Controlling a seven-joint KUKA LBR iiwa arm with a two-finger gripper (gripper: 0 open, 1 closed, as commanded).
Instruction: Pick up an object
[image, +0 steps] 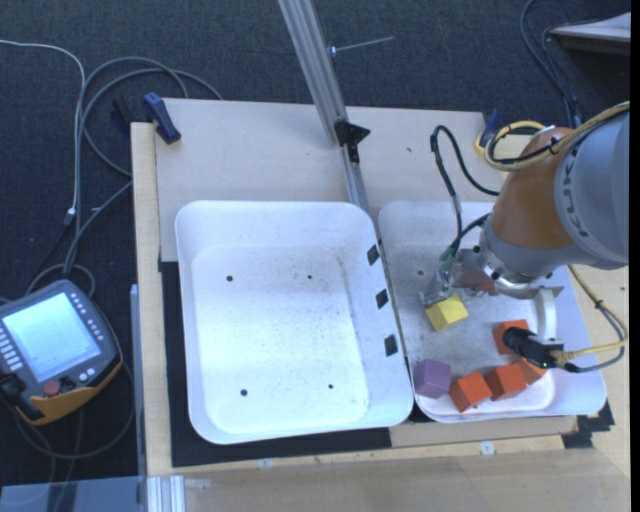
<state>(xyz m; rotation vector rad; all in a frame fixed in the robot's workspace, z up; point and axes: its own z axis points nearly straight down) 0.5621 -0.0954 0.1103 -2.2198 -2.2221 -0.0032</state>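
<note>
Jaws: their state cannot be told, as they are too small and too crowded by the wrist body to be made out.
Gripper (440, 292): seen low in the right bin, just above and beside the yellow block; whether contact is made cannot be told.
Yellow block (446, 313): lying on the floor of the right bin, near its middle, turned at a slant.
Purple block (432, 378): set near the front left corner of the right bin, apart from the yellow block.
Orange blocks (492, 385): grouped along the front wall of the right bin, right of the purple block; one more is seen further back, partly hidden by a black cable fitting.
Right bin (405, 225): touching the left bin along its side.
Left bin (270, 320): white, speckled.
Arm (560, 200): grey with an orange band, reaching in from the right.
Pendant (50, 345): resting on the dark floor left of the bench.
</note>
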